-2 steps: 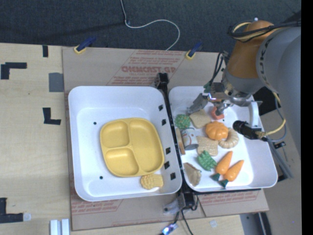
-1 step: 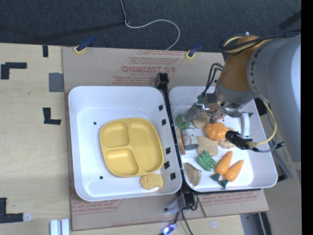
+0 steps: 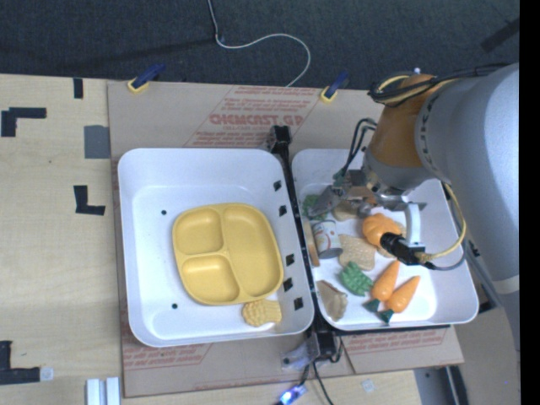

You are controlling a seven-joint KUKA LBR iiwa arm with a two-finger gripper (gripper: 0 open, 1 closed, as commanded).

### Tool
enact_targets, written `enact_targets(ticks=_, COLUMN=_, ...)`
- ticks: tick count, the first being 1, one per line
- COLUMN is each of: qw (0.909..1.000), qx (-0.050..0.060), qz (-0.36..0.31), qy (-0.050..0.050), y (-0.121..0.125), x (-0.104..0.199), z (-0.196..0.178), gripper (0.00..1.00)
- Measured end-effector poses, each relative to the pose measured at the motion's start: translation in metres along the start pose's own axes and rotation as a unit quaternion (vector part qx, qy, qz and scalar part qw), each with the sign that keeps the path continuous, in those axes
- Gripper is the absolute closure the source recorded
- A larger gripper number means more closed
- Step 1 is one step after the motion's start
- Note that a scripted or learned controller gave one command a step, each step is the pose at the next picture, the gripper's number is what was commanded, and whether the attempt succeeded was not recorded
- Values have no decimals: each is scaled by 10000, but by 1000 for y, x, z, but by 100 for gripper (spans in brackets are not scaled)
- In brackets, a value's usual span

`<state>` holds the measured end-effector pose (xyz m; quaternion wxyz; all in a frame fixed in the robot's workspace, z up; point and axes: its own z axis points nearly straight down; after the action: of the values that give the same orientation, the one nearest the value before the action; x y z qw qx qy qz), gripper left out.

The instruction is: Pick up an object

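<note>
You can't tell the gripper's (image 3: 337,194) grip; the carrot (image 3: 386,279) looks light, stiff, slick — take it mid-body

red upside-down print, seemingly "CHEMCAST", on cardboard sheet (image 3: 245,116)

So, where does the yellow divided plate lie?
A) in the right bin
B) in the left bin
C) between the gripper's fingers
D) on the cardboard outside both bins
B: the yellow divided plate rests flat on the floor of the left bin, while the arm works over the right bin.
</note>
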<state>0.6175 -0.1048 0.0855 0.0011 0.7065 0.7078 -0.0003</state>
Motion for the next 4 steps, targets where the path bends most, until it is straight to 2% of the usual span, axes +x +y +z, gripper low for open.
enact_targets(ticks=1, qw=10000, qx=-28, qz=-2, qy=-4, y=2, x=0, z=-13, gripper=100)
enact_targets(ticks=2, qw=10000, qx=-14, qz=3, qy=5, y=11, x=-4, z=-71, gripper=100)
enact_targets(ticks=3, qw=10000, qx=-11, qz=-2, qy=9, y=9, x=2, z=-116, gripper=100)
enact_targets(ticks=4, qw=10000, qx=-2, qz=1, qy=11, y=10, x=3, z=-140, gripper=100)
